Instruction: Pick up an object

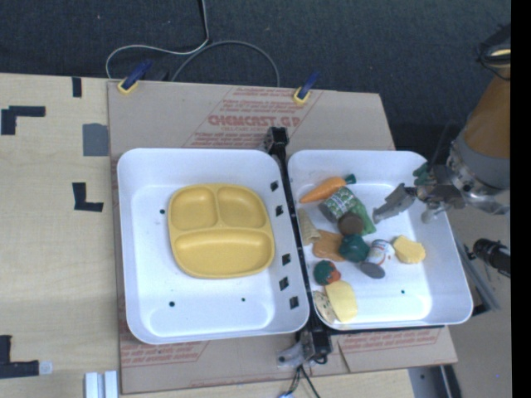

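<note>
So far nothing is picked up: every object lies in the right bin [452, 301], none lifted. The clutter is bunched toward that bin's left half, i.e. a carrot [323, 190] at the top, a green-labelled can [340, 203] just below it w/ a dark brown piece [352, 223] touching its lower end, a teal round item [355, 248] under that, an orange piece [328, 244] beside it, a small red-and-green item [323, 272], and a pale yellow lump [341, 299] nearest the front wall. A yellow piece [408, 250] sits apart on the right, near a small white-and-red item [379, 250] and a grey oval [372, 270].

The claw [415, 197] is seen above the bin's upper right area, reached in from the right; one grey finger [392, 205] is angled down-left toward the can. Nothing is seen between the fingers, but whether they are spread or closed cannot be told from this view. Judged from this, approach is underway; descent, closing and lift are all left.

Room: bare white floor is found in the bin's right and front-right parts, so the yellow piece is approx. the easiest reach, w/ space on most sides. The can group is packed tight, neighbours touching, so a grab there is likely to nudge others. The divider edge btw. bins runs close to the carrot and orange piece. The left bin [141, 247] holds a yellow sectioned plate [221, 230] w/ wide free margins. Both bins rest on cardboard [199, 114] on the table [50, 247].
</note>
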